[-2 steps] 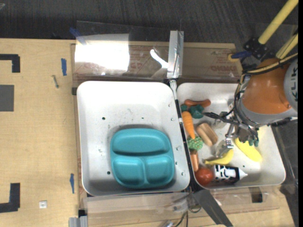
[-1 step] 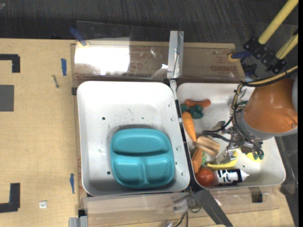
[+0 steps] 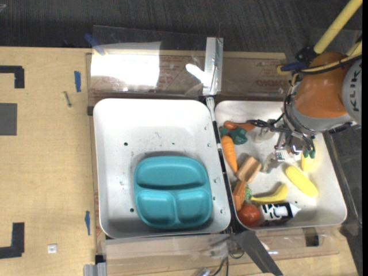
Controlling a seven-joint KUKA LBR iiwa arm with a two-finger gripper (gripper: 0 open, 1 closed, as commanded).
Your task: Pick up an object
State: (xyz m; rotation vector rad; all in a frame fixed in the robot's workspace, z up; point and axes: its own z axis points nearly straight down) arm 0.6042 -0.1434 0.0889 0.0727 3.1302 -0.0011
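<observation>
The pincer [image 3: 286,149] hangs low in the right bin [image 3: 336,203]; its state I cannot tell; yellow corn [image 3: 301,180] lies just below it; a carrot [image 3: 229,152] well to its left; a banana [image 3: 269,195] below-left.

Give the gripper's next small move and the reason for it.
Probably lower straight down. The gripper hangs over a bare patch of the right bin, between the bread and the corn, holding nothing; the corn looks nearest to grasp.

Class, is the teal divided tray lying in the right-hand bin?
No, the teal tray lies in the left bin, apart from the toy food.
</observation>
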